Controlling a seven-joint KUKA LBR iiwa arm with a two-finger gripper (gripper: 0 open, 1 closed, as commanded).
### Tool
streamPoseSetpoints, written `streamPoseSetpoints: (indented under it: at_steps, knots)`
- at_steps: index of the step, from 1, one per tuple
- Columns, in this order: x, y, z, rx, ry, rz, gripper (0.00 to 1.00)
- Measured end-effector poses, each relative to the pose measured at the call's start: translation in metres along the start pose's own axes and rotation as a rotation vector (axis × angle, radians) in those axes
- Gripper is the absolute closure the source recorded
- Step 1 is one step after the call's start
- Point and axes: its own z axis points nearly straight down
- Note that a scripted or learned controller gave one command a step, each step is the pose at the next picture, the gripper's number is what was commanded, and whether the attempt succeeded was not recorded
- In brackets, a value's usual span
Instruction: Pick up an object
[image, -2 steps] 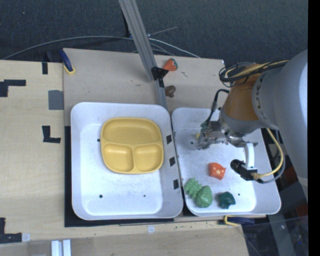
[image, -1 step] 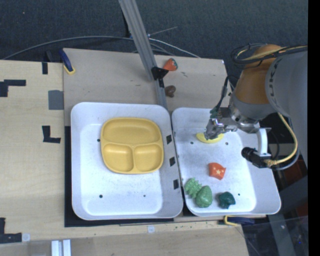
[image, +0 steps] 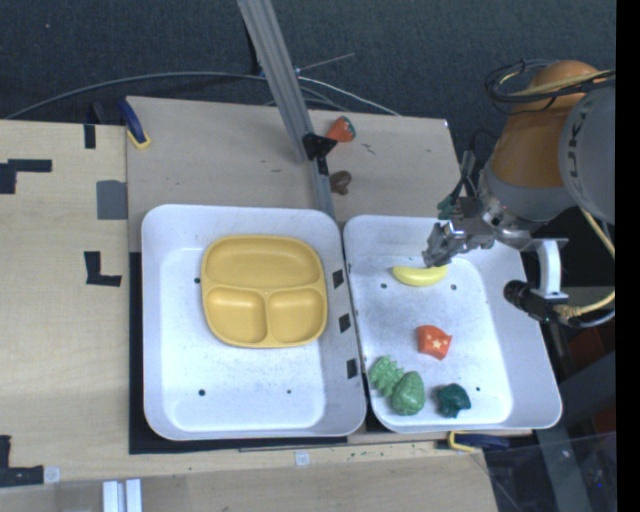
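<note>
Yellow banana (image: 419, 275): lying flat in the upper part of the right bin, curved ends turning up toward the far wall; the gripper is sitting just above its right end, and whether it is touching the fruit cannot be told.
Gripper (image: 437, 256): hanging over the upper part of the right bin, pointing down and to the left at the banana (too small and dark here to be telling whether it is spread or closed, so that stays undecided); nothing is showing between its tips.
Arm (image: 545, 150): reaching in from the right, the orange band above the wrist showing at the upper right, grey links and looping cables around it.
Right bin (image: 520, 330): white and shallow, its floor speckled with dark marks, holding the banana and three more items.
Red piece (image: 434, 341): resting near the middle of the right bin, well below the banana, looking like a strawberry or pepper.
Light green piece (image: 398, 385): lying at the lower left of the right bin, knobbly, close to the wall shared with the other bin.
Dark green piece (image: 453, 399): sitting near the front wall, just right of the light green piece.
Left bin (image: 170, 380): white, standing beside the right bin with the walls touching.
Yellow tray (image: 265, 290): a divided plate with three compartments, lying in the upper half of the left bin.
Bench (image: 60, 330): pale wood, carrying both bins.
Grey pole (image: 280, 70): slanting across the bench behind the bins.
</note>
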Motion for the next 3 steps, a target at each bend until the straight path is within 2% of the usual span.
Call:
streamPoseSetpoints:
  at_steps: [1, 2, 3]
  knots:
    - [0.000, 0.001, -0.042, 0.000, 0.000, 0.000, 1.00]
    - [0.056, -0.008, -0.026, 0.007, 0.002, -0.004, 1.00]
    - [0.101, -0.003, -0.020, 0.007, 0.001, -0.004, 1.00]
